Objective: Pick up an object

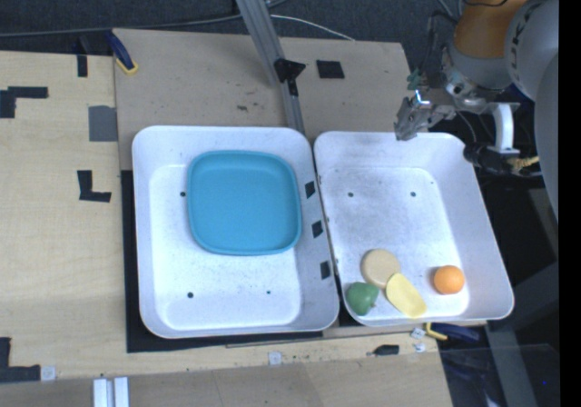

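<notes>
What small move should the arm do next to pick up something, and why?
Probably move the pincer toward the near end of the right bin and stop above the orange ball. The pincer is at the bin's far edge, away from the things. The ball lies apart from the others, so it seems the easiest to take.

wooden bench (54, 242) bears two white bins, left (154, 214), right (472, 214), side by side.
</notes>
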You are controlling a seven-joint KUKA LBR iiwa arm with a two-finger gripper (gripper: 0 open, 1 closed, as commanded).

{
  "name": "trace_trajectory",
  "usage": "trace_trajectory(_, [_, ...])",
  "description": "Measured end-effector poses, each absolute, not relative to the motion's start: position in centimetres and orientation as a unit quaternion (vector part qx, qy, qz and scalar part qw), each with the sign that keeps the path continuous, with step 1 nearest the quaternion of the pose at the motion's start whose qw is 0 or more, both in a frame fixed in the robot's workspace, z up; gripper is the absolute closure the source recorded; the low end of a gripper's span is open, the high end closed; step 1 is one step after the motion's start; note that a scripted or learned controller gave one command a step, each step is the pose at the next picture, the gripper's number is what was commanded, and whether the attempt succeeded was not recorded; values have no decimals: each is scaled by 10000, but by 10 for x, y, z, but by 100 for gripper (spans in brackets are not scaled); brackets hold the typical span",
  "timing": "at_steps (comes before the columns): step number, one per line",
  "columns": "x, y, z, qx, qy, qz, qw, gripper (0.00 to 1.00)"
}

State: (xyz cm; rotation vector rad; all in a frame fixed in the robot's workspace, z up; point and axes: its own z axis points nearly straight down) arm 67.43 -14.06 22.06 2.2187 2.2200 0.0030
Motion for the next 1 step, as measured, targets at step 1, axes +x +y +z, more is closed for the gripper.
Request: trace_trajectory(1, [675, -140, 257, 7069, 7073, 4, 6, 100])
